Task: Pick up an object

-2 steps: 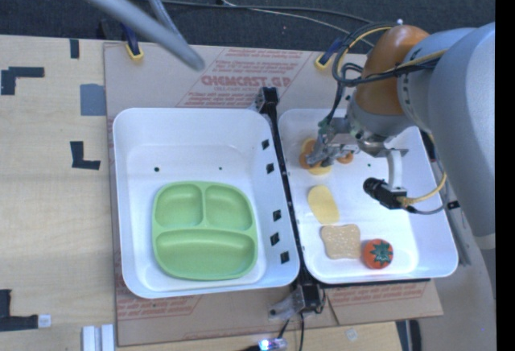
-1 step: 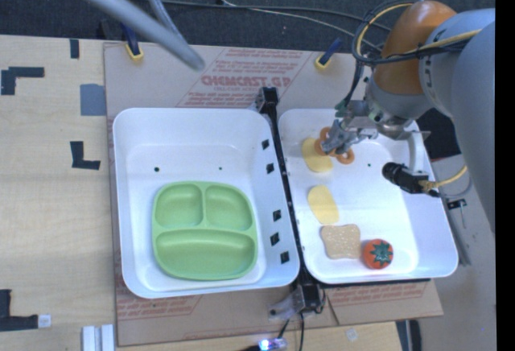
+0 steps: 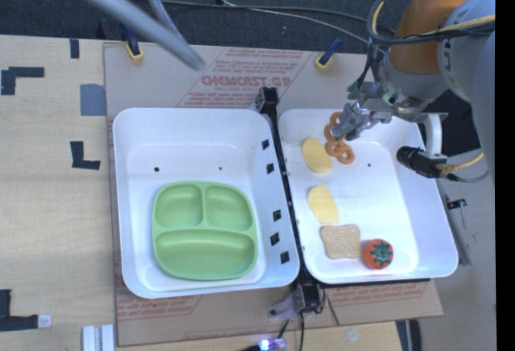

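Claw (image 3: 351, 125): low over far end of right bin, at pretzel; opening hidden, cannot tell.
Green tray (image 3: 205, 230): alone in left bin, out of play.
Yellow pieces (image 3: 317, 155): just left of pretzel; likely nudged by a stray finger.
Pretzel (image 3: 340, 142): thin, looped, near far wall; may slip or tip.
Tomato (image 3: 376, 253): near right corner, well apart.

I see two bins side by side. The left bin (image 3: 129, 180) holds a tray (image 3: 204, 230). In the right bin (image 3: 422, 212), a pretzel (image 3: 339, 150) lies at the back beneath the gripper (image 3: 351, 121), chips (image 3: 316, 155) beside it, then bread (image 3: 340, 241) and a tomato (image 3: 377, 253) in front.
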Tool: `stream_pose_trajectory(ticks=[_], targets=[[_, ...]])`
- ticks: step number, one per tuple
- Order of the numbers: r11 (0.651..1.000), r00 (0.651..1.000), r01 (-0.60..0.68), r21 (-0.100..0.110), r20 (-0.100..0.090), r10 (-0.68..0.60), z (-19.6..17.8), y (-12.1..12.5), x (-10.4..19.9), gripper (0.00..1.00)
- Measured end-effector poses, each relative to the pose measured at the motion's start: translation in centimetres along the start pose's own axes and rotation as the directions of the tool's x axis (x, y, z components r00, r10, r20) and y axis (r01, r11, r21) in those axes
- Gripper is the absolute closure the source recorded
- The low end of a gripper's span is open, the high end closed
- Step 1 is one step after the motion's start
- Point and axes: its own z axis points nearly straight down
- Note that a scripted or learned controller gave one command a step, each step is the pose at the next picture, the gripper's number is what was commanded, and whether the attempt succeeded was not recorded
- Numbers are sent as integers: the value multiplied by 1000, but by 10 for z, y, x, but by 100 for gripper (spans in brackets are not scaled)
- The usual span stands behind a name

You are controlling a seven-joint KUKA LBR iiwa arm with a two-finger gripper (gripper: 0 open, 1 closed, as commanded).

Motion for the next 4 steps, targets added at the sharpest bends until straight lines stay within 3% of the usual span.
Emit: stream_pose_trajectory(ticks=[3, 4], targets=[[1000, 1000, 4, 5, -2, -4, 10, 17, 154, 100], [1000, 1000, 6, 4, -3, -6, -7, 17, 213, 100]])
